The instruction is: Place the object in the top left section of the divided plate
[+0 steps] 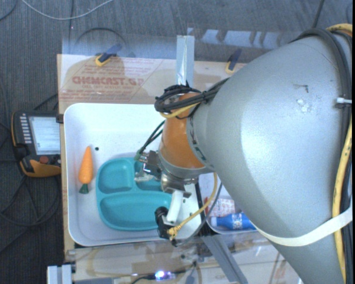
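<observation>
A teal divided plate (pixel 119 215) lies in the left white bin (pixel 106 120), towards its front right. An orange toy carrot (pixel 86 167) with a green tip lies on the bin floor just left of the plate, pointing away from me. My gripper (pixel 145 164) hangs over the plate's upper right part, at the edge of the top left section (pixel 115 175). The orange wrist band and grey arm hide most of it. I see nothing held in it.
The big grey arm covers most of the right bin (pixel 216 228). There, a blue and white bottle-like item (pixel 232 221) and a red-patterned packet (pixel 223 206) show under the arm. A handheld controller (pixel 36 141) sits outside the left bin.
</observation>
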You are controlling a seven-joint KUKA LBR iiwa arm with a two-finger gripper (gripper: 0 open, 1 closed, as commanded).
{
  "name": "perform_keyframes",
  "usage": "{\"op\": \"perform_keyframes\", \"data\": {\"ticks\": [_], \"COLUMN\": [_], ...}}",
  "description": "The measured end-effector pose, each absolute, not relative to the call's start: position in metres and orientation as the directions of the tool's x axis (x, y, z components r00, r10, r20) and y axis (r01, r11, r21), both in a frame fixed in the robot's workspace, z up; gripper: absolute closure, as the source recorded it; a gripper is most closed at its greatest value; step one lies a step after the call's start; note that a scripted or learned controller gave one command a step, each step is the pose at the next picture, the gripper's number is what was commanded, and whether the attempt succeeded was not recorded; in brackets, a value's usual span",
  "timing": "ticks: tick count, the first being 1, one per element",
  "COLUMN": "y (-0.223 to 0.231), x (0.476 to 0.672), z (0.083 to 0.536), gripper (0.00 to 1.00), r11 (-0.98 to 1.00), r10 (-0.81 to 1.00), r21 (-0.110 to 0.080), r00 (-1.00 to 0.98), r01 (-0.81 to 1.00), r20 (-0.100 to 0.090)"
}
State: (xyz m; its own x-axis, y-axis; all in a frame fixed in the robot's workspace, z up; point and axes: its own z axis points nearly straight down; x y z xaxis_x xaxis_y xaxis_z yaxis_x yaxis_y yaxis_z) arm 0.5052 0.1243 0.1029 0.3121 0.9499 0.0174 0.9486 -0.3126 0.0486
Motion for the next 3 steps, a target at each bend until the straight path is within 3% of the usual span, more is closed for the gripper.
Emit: {"op": "perform_keyframes", "data": {"ticks": [1, 2, 3], "y": [0.125, 0.104, 0.134], "x": [0.504, 0.485, 0.488], "z": [0.106, 0.225, 0.117], "gripper": [1.0, 1.0, 1.0], "r11": [-0.313, 0.073, 0.198], "r10": [0.95, 0.997, 0.98], "r21": [0.036, -0.006, 0.009], "r00": [0.312, -0.073, -0.198], "r01": [0.949, 0.997, 0.98], "r20": [0.014, -0.005, 0.003]}}
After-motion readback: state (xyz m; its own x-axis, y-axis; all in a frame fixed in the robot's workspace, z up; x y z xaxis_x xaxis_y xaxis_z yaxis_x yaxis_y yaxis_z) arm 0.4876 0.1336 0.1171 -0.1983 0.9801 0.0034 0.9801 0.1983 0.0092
